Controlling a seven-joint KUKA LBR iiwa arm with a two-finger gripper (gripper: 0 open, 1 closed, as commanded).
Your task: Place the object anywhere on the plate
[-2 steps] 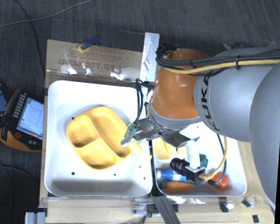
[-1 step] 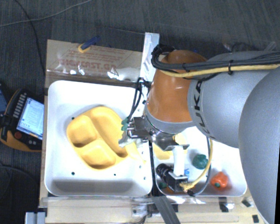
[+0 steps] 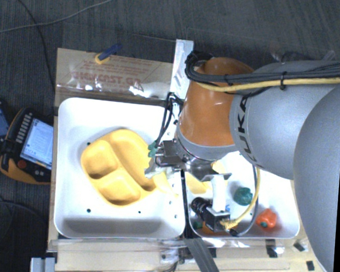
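A yellow divided plate (image 3: 117,164) is seen lying in the left bin (image 3: 70,212), its long axis running from upper left to lower right. The claw (image 3: 167,161) is seen at the wall between the two bins, just beside the plate's right edge, under the orange band of the arm (image 3: 219,107). The claw is largely hidden by the wrist, so whether it is wide, narrow or holding anything cannot be told. A pale yellowish patch is visible just beside the claw at the plate's lower right edge, but it cannot be made out as an object. The coming move is judged to turn on one relation: the plate lies directly to the left of the claw, touching or nearly so. One plate, two bins and one arm are counted. In the right bin (image 3: 280,229) two small things are seen: one teal piece (image 3: 243,195) and one orange piece (image 3: 266,218), well apart from the plate.
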